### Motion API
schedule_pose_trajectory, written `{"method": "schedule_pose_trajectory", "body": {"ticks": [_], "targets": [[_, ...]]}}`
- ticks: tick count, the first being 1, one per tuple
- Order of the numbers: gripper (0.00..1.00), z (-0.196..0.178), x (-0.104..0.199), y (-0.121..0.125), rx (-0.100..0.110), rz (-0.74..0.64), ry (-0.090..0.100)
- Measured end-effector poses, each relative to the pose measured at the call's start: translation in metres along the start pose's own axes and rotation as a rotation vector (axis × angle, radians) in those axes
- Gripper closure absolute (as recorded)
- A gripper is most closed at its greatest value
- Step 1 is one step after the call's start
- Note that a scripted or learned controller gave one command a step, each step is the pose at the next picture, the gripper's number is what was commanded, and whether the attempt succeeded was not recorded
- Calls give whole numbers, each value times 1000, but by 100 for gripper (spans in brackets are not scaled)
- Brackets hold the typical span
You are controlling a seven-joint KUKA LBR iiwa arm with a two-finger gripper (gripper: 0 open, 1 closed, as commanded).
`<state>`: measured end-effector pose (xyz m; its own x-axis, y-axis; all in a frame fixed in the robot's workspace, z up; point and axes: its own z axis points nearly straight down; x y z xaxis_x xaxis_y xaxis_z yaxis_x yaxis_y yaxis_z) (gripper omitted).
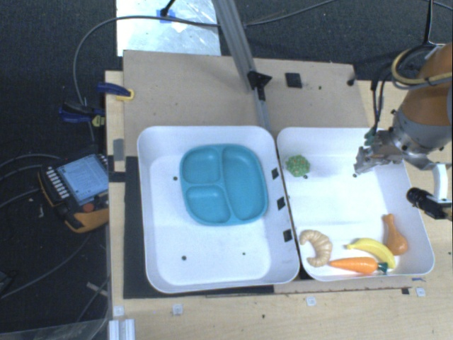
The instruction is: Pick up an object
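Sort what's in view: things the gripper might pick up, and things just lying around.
Pickable:
broccoli
croissant
banana
carrot
drumstick

Lying about:
blue divided plate in the left bin
clamps
handheld device beside the bench

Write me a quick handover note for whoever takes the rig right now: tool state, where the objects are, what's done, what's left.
Tool: over the right bin's far right part, nothing visibly held; open or shut not discernible.
Right bin: broccoli near the far left corner; croissant, carrot, banana and drumstick clustered along the near edge.
Left bin: blue divided plate.
Done: no object picked up yet.
Left: choose an object, descend, grasp, lift.
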<state>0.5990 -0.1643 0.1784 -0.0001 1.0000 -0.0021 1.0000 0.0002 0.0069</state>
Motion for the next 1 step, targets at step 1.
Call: {"method": "schedule_pose_trajectory", "body": {"ticks": [1], "targets": [[100, -55, 0, 2, -1, -5, 0]]}}
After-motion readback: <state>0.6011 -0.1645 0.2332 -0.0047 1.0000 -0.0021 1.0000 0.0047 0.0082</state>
